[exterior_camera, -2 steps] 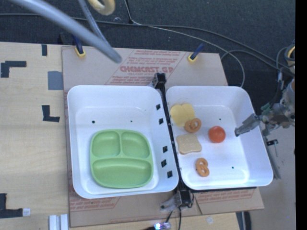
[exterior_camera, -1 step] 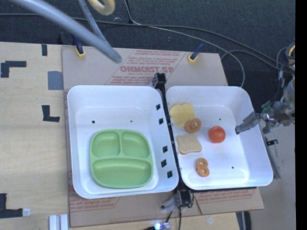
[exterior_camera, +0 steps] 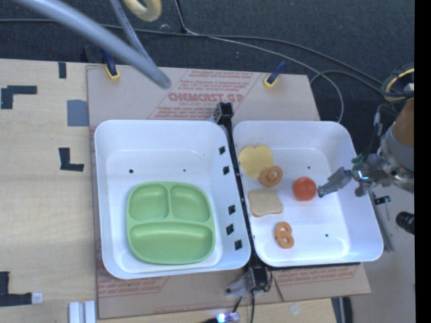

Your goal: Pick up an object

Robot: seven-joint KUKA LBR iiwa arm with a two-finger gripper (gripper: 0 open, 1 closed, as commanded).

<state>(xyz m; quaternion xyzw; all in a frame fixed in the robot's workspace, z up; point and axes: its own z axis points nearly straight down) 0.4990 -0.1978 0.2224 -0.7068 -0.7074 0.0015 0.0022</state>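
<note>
I am taking the red ball (exterior_camera: 304, 188) as the likeliest object to pick: it is sitting in the right bin (exterior_camera: 337, 136), toward the middle, just beside the gripper (exterior_camera: 331, 182), and nothing is touching it. It is looking small, round, smooth and glossy, so I am judging it will roll away if one finger nudges it first. To do this step well, I am wanting the fingers centred over it, one on each side, coming down straight and closing low on its widest part.

Whether the jaws are spread or closed I cannot tell; the tool is reading as a dark grey wedge at this angle, and nothing is showing between its fingers.

Left of the ball are lying a small pretzel (exterior_camera: 271, 175) on a pale yellow slice (exterior_camera: 254, 158), a piece of toast (exterior_camera: 264, 202) and a second pretzel (exterior_camera: 283, 235) nearer the front. The left bin (exterior_camera: 108, 140) is holding a green divided plate (exterior_camera: 170, 222).
</note>
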